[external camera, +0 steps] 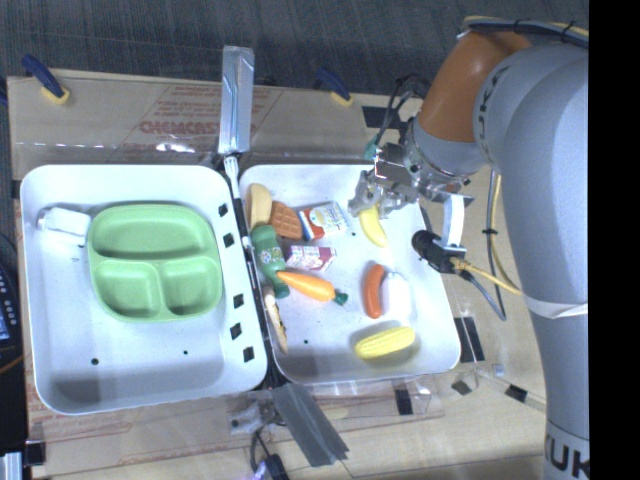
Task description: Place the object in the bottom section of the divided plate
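Note:
A green divided plate [155, 259] lies in the left bin [60, 368], with one wide section at the far side and two smaller ones at the near side; nothing lies in it. My gripper [383, 196] is low over the far part of the right bin [430, 363]. A small yellow banana [373, 228] sits directly under it, its upper end touching or nearly touching the gripper. Whether the banana is gripped or resting on the bin floor is unclear.
The right bin also holds a tan bread piece [259, 204], a brown waffle [286, 221], two small packets [326, 217], a green bottle [266, 248], a carrot [308, 286], a red sausage [373, 290] and a corn cob [385, 342]. A white item [63, 221] lies at the left bin's far left.

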`<state>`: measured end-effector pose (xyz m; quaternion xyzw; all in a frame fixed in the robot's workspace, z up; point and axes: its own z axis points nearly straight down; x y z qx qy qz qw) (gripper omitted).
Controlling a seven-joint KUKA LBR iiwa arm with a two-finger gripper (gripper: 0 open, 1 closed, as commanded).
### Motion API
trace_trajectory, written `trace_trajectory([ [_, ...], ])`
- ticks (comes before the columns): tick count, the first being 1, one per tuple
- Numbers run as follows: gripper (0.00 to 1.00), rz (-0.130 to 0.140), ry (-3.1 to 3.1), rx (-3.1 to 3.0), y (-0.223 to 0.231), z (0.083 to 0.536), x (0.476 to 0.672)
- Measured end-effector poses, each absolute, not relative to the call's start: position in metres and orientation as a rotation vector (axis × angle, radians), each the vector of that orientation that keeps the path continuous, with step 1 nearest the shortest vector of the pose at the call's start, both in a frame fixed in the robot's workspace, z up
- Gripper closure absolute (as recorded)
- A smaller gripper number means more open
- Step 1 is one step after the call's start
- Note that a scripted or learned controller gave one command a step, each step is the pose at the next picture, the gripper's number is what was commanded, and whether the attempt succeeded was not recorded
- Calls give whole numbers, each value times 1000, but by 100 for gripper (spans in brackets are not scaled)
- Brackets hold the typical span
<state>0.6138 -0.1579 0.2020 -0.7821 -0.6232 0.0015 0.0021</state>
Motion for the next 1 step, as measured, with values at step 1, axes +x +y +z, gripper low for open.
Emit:
trace_trajectory([
  [1,100,0,-1879,-2518,-103,311,643],
])
